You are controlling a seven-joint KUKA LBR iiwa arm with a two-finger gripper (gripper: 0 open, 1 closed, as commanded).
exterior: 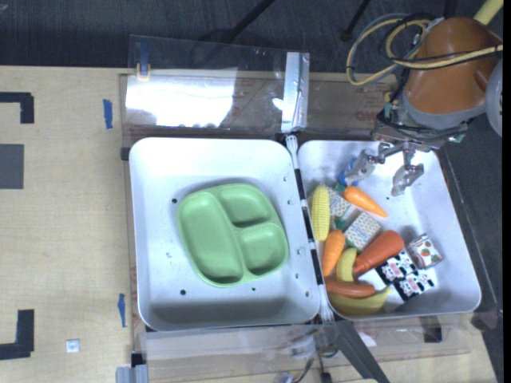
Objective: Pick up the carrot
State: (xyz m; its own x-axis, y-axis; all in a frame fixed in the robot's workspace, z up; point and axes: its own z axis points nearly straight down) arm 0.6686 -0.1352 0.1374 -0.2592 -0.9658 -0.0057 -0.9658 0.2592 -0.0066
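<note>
1. Arm comes in from the top right, orange band up, wrist pointing down over the right bin (459,238).
2. Gripper (386,168) hangs with its 2 fingers spread apart, nothing between them.
3. Carrot (365,200) lies just below the fingers, tilted, next to the corn (319,212).
4. Green plate (232,232) sits in the left bin (152,214).
</note>
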